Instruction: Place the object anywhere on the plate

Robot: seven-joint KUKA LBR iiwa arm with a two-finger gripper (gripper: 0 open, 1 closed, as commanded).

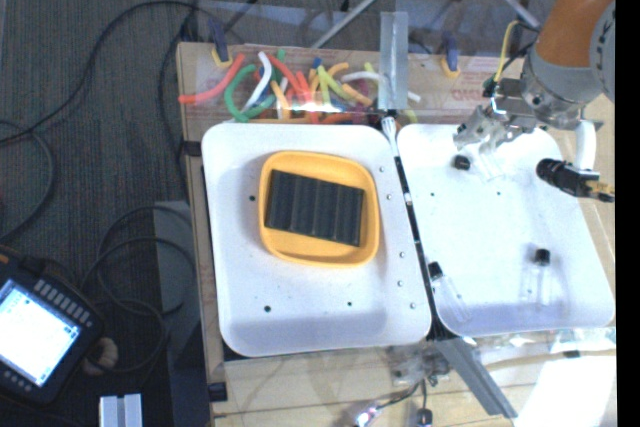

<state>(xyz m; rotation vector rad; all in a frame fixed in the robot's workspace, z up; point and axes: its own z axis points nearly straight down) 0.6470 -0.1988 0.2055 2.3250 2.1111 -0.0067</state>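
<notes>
A yellow plate (320,172) lies in the left bin (240,305). A dark, ridged rectangular slab (314,207) rests flat across its middle. My gripper (482,133) hangs over the far left corner of the right bin (490,305), well to the right of the plate. A small black piece (461,161) sits just below it on the bin floor; I cannot tell whether they touch. A small clear item with a black cap (541,260) lies toward the right bin's near right side.
Another small clear piece with a black tip (437,275) lies by the right bin's left wall. Coloured tubes (290,87) are piled behind the left bin. A black fitting (565,175) juts from the arm over the right bin's right side.
</notes>
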